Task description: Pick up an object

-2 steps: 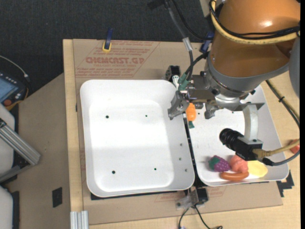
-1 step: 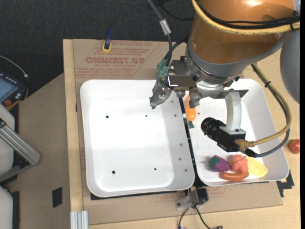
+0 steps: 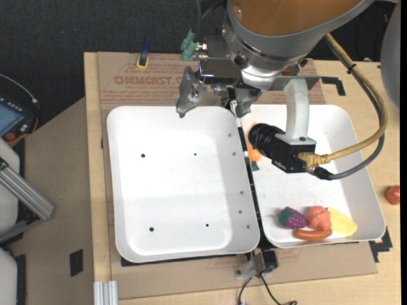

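My gripper (image 3: 212,101) hangs over the back rim of the left bin (image 3: 172,234), near the divide between the two bins. Its two grey fingers (image 3: 187,98) stand well apart, open, with nothing between them. In the front corner of the right bin (image 3: 356,138) lie a purple grape bunch (image 3: 292,218), a pink-orange toy (image 3: 320,216), a yellow piece (image 3: 344,224) and a red sausage-shaped piece (image 3: 311,234). A small orange and green object (image 3: 254,155) lies by the right bin's left wall, partly hidden under the arm's black unit (image 3: 280,148).
The arm's orange band and grey wrist (image 3: 286,18) fill the top of the view, and a yellowish cable (image 3: 362,142) loops over the right bin. A red item (image 3: 394,194) lies outside the right bin. Cardboard (image 3: 127,75) underlies both bins.
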Motion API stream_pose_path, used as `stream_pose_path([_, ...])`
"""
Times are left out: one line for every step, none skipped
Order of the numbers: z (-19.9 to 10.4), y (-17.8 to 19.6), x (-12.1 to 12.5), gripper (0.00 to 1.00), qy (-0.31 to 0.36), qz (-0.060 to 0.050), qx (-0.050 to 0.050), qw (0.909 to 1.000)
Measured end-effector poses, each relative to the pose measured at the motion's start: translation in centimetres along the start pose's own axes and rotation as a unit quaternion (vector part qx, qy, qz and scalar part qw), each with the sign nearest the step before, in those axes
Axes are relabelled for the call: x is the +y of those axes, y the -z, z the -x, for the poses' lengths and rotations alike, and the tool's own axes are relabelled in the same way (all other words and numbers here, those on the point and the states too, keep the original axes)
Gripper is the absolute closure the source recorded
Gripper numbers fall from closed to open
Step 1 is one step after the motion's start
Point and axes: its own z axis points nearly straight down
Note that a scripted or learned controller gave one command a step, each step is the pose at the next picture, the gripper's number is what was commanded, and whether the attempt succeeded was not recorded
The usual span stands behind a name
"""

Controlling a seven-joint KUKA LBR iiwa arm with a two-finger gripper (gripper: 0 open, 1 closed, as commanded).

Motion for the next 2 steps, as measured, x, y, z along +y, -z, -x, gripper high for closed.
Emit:
stream_pose_path([-1.03,4.21,0.06,0.0,-0.002,-0.001,-0.001,1.0])
stream_pose_path([-1.07,5.01,0.09,1.0,-0.002,-0.002,-0.002,1.0])
